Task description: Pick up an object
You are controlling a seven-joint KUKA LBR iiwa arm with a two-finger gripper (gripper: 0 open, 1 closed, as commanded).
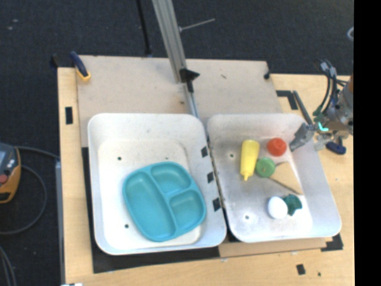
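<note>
Camera view: tool (309,134) at right bin's (309,219) edge, grip state unclear; yellow bottle (249,158) bears no legible label.

My pincer (309,133) hangs over the right bin's (315,213) far right edge, gripping nothing. In that bin lie a yellow bottle (249,158), a green piece (265,168) touching it, an orange-red ball (277,146), a white ball (277,207) and a dark green piece (293,204). The left bin (107,130) holds a blue divided tray (164,200).
</note>
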